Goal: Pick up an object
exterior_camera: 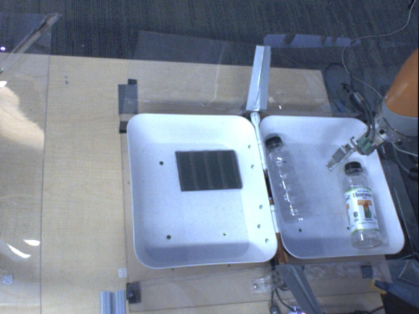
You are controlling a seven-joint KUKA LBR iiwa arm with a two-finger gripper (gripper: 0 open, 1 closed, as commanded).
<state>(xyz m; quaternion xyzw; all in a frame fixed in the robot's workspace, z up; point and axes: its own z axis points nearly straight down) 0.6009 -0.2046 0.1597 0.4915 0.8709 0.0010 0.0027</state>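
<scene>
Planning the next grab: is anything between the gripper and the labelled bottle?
Nothing visible. The gripper hangs just above the black cap of the labelled bottle in the right bin; the clear bottle lies well to the side.

The labelled bottle (361, 209) in the right bin carries a white label with dark print, too small to read.

Under the hand (350, 148) sits the right white bin (314, 118), and touching its far side from the hand is the left white bin (196, 231). A dark ribbed mat (208, 170) lies flat in that one, well apart from the hand. A grey metal bar (258, 77) runs up from the bins' seam. Beneath it all is the pale wooden surface (78, 188), with cables (363, 93) trailing just above the hand.
</scene>
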